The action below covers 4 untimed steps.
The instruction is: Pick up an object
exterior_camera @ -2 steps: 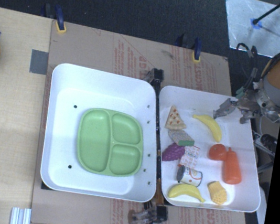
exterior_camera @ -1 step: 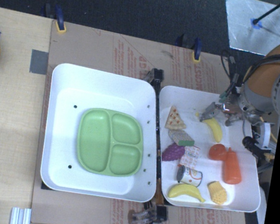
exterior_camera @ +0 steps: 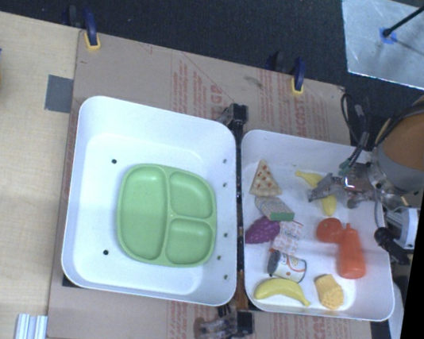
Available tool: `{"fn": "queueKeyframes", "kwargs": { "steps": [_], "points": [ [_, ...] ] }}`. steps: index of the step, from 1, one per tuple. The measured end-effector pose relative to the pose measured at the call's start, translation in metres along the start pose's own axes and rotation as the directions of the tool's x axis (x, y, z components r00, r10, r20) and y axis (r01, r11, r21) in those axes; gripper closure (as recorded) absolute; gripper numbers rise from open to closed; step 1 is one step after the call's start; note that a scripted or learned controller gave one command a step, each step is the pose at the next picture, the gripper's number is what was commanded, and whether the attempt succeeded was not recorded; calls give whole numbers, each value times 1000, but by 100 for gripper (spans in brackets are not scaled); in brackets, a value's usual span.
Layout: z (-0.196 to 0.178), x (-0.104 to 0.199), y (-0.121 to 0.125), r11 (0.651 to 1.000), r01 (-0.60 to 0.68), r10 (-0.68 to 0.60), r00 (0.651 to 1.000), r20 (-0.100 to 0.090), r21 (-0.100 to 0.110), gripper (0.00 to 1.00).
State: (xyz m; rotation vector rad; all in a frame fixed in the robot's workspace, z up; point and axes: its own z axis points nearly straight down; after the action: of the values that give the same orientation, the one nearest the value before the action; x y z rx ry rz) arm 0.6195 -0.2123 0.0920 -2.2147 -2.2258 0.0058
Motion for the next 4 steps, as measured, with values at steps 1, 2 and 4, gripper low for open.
{"fn": "queueKeyframes", "kwargs": {
  "steps": [1, 2, 4],
  "points": [
    [-1, 29, 37, 1000, 0, 0, 1000, -2, -2, 0],
    [0, 0, 17, 1000, -2, 2, 1000, -2, 0, 0],
    [0, 0, 19, 1000, -2, 2, 1000, -2, 0, 0]
  ]
}}
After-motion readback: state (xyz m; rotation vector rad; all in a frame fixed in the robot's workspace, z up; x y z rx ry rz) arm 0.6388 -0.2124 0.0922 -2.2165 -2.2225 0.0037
